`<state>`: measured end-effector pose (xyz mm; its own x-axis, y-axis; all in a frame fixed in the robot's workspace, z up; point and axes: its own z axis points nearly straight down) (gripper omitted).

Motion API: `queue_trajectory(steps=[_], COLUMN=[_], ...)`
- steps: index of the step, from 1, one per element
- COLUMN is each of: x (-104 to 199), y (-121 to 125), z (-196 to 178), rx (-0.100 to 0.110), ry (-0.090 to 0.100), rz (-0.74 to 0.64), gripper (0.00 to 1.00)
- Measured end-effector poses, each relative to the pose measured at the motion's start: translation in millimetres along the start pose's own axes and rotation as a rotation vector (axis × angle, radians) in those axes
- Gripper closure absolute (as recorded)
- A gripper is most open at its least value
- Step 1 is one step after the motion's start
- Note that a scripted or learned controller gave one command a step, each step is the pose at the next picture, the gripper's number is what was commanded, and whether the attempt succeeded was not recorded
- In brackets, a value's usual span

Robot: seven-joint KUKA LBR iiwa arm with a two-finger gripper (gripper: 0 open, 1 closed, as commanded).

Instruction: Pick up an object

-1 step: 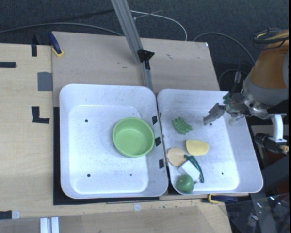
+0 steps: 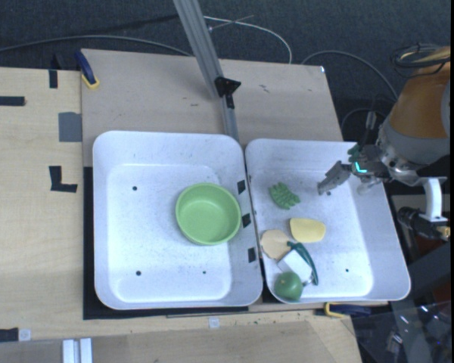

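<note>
The right bin (image 2: 378, 240) holds several small things: a green leafy piece (image 2: 284, 196), a yellow wedge (image 2: 308, 229), a tan round piece (image 2: 275, 243), a white and green tool (image 2: 300, 260) and a green ball (image 2: 289, 285). My gripper (image 2: 334, 180) hangs over the bin's upper right part, right of the leafy piece and above the yellow wedge. It is apart from all of them, and nothing is between its fingers. The fingers are small and dark in this view.
A green bowl (image 2: 207, 214) sits in the left bin (image 2: 121, 203). A grey pole (image 2: 204, 44) slants down to the bins' shared top edge. Cables lie on the dark floor behind the bench.
</note>
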<state>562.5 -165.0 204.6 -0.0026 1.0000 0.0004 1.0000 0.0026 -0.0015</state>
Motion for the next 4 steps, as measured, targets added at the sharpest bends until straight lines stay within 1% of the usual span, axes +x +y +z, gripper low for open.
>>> queue_trajectory(steps=[1, 2, 3, 4], x=[6, 14, 14, 15], y=[2, 8, 8, 8], z=[46, 103, 116, 106], rx=[0.005, 0.006, 0.000, 0.000], ry=[0.000, 0.000, -0.002, -0.001], rz=[0.001, 0.001, 0.001, 0.000], gripper=[0.00, 0.00, 0.00, 1.00])
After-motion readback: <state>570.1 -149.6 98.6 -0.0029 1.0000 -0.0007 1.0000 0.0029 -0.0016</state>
